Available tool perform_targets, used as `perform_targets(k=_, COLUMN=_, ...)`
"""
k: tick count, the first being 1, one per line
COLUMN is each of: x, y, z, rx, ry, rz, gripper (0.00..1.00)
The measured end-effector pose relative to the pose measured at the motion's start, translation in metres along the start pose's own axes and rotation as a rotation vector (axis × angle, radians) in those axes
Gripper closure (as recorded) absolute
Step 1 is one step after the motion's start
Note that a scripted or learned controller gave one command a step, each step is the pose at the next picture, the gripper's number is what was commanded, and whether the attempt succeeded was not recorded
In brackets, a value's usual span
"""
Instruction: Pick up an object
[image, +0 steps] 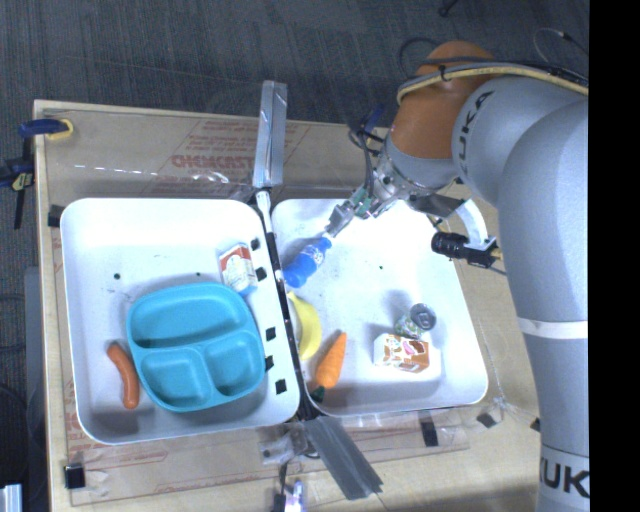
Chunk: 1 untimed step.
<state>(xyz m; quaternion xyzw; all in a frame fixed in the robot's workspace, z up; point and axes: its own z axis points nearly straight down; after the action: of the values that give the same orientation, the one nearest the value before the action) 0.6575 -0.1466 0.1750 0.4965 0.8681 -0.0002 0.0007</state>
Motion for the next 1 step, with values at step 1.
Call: perform_targets(k=1, x=0.0087, y=-0.0286, z=-0.0956, rx=-0.001, ry=-0.002, rz=-0.244, gripper=1.0)
